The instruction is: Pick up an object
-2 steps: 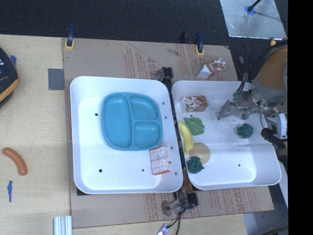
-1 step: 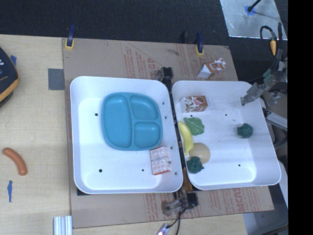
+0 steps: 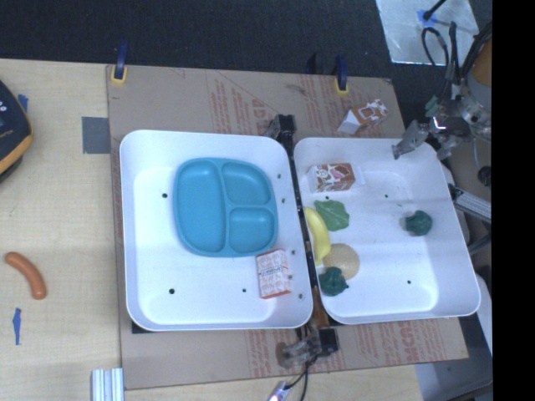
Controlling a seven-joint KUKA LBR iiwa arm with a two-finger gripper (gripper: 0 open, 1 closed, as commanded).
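Observation:
The right bin (image 3: 435, 295) holds a small red-and-white packet (image 3: 333, 176), a yellow banana (image 3: 317, 234), a green leafy piece (image 3: 335, 215), a tan round object (image 3: 343, 260), a dark green lump (image 3: 333, 282) and a dark teal lump (image 3: 417, 222) that lies apart on the right. My gripper (image 3: 410, 143) hangs over the bin's far right corner, up and away from all of these, with nothing seen in it. The arm behind it reaches in from the right edge.
The left bin (image 3: 150, 307) carries a blue divided plate (image 3: 226, 205) and a red-and-white packet (image 3: 272, 274). Another packet (image 3: 364, 117) lies on the cardboard behind the right bin. A sausage (image 3: 27, 274) and a yellow-black device (image 3: 12, 132) sit on the bench at the left.

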